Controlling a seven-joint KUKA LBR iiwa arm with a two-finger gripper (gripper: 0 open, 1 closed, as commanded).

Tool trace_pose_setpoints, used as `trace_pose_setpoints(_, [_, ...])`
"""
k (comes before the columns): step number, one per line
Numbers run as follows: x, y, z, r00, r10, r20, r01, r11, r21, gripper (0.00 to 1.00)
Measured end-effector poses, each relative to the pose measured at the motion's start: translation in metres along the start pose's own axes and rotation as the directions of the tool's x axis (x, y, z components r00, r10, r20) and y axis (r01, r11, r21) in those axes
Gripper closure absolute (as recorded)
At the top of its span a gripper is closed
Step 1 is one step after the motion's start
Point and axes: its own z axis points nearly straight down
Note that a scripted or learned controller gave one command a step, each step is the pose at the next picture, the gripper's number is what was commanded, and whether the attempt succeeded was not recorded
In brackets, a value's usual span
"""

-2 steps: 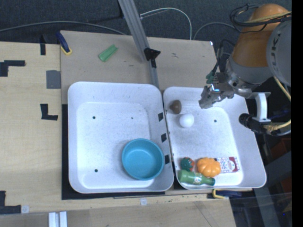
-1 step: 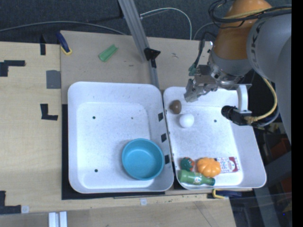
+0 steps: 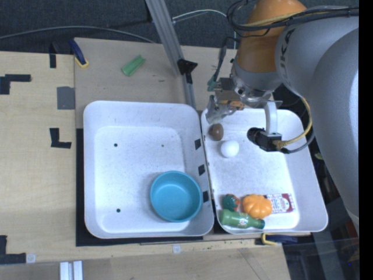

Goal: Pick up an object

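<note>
My gripper (image 3: pixel 214 116) hangs over the far left corner of the right bin (image 3: pixel 303 212). A small brown ball (image 3: pixel 216 132) lies right below its tips, and a white ball (image 3: pixel 229 149) sits just beyond that. Along the near edge of the same bin lie an orange pumpkin-like toy (image 3: pixel 256 205), a green toy (image 3: pixel 239 219), a small red and green piece (image 3: pixel 229 202) and a red and white packet (image 3: pixel 285 203). Nothing shows between my fingers.
A blue bowl (image 3: pixel 175 195) stands in the near right part of the left bin (image 3: pixel 99 174). A grey pole (image 3: pixel 166 34) rises behind the bins. A green block (image 3: pixel 133 65) lies on the bench at the back.
</note>
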Motion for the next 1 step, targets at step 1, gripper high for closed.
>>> trace_pose_setpoints(1, [0.0509, 0.0107, 0.0133, 1.000, -0.001, -0.001, 0.001, 1.000, 0.000, 1.00])
